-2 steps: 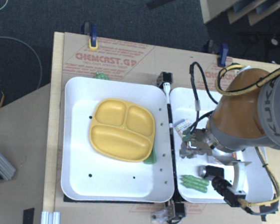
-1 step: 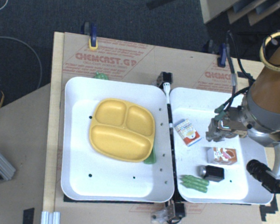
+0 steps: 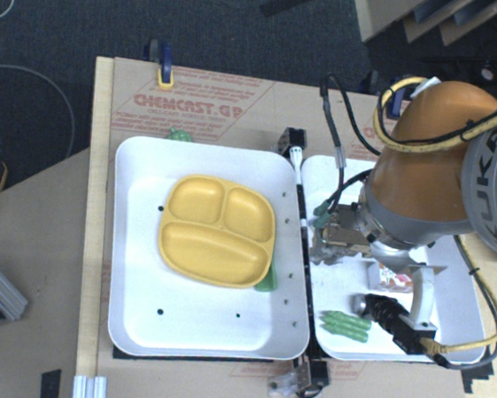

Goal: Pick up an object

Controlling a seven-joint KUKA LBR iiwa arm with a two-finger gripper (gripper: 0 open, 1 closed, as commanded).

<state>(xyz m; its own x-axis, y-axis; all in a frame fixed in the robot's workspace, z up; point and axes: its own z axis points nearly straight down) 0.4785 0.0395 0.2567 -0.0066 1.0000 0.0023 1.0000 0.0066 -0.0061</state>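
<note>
- Picking target, as we judge it: green bean pods [image 3: 344,324], lying flat on the right bin [image 3: 445,350] floor near its front edge, clear of other items so easy to reach.
- Just beyond the pods we see a small red-and-white packet [image 3: 393,278], partly under the arm.
- Gripper [image 3: 338,235] hangs above the pods, near the bin divider; we cannot tell its finger state.
- Left of the pods, the left bin [image 3: 129,305] holds a yellow divided tray [image 3: 218,231].
</note>
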